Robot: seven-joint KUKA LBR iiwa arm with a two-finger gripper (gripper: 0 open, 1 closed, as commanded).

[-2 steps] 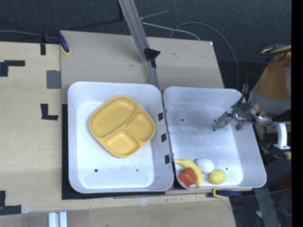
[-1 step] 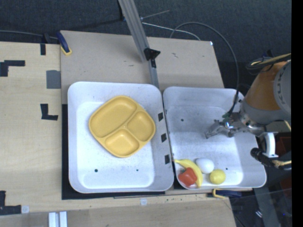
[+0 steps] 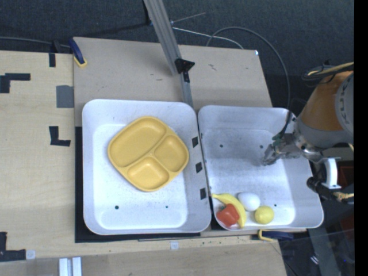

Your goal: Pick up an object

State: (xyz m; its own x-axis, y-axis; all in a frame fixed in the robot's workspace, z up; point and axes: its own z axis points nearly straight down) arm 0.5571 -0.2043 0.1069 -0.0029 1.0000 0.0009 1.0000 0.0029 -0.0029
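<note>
While the arm (image 3: 328, 117) reaches in from the right, I log its hand (image 3: 271, 156) low inside the right bin (image 3: 247, 125), near that bin's right wall, over bare white floor. I cannot tell whether the hand is released or clenched; nothing shows between its tips from my seat.

Task things sit in a cluster at the right bin's near edge, well apart from the hand: a banana (image 3: 232, 203), a red piece (image 3: 228, 214) tucked against it, a white egg shape (image 3: 249, 200) just beside, and a small yellow ball (image 3: 264, 214) to the right of that.

Left bin (image 3: 98, 154): a yellow tray (image 3: 148, 153) with three compartments, lying flat and turned at an angle, in the far half. Both bin floors are speckled with dark flecks.

Surface: the desk (image 3: 126, 68) is pale tan board, scuffed. Black tape marks (image 3: 56, 135) lie on the lighter wood panel to the left, along with a grey patch (image 3: 65, 95). A blue and yellow clamp (image 3: 78, 53) grips the far left corner of the board. A grey metal rail (image 3: 164, 27) slants down from the top toward the seam between the bins. Thin cables (image 3: 241, 39) loop over the dark carpet beyond the desk.
</note>
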